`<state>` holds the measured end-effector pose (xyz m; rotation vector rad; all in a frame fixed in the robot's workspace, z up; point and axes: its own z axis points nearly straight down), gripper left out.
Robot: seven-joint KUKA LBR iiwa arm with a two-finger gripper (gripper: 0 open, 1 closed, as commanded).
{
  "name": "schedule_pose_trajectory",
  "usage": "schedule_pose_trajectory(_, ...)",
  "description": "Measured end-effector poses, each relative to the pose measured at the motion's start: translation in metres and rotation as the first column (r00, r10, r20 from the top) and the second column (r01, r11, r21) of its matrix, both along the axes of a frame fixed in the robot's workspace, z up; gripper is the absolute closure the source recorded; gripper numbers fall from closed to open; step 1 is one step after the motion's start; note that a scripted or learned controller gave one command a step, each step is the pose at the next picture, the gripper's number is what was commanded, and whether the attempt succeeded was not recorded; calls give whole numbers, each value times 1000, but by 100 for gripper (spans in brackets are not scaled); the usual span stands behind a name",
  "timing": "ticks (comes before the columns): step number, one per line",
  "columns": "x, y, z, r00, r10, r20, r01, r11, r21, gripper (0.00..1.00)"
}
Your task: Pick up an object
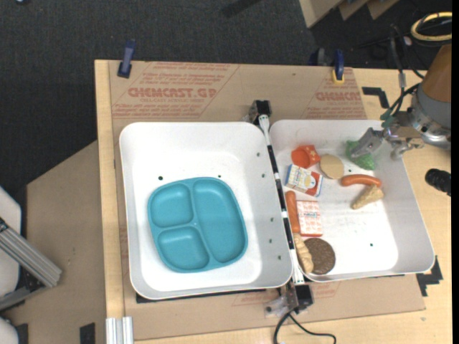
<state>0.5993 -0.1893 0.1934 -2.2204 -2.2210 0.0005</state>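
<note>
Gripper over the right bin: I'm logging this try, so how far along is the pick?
Nothing looks picked yet. The gripper sits low at the right bin's far corner, over a green item; I can't tell whether it holds it. The hot dog, cookie and cartons lie in the bin. Gripping and lifting remain.

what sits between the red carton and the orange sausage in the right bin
In the camera view, a round tan cookie-like disc lies between the red carton and the curved orange sausage.

The two white bins (193,145) are looking like smooth, slightly glossy plastic, as is the teal tray (197,223). The bench (179,92) is showing matt brown cardboard, and the gripper (376,140) is gleaming like bare metal.
</note>
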Motion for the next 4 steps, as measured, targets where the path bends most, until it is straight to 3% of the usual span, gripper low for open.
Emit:
schedule_pose_trajectory(1,41,-22,-114,1000,0,3,0,1000,4,0)
schedule_pose_trajectory(2,42,-24,-96,1000,3,8,-3,1000,-3,100)
schedule_pose_trajectory(3,48,28,-109,1000,1,-16,-1,1000,-4,100)
schedule_pose_trajectory(4,59,143,0,1000,12,15,-12,1000,3,100)
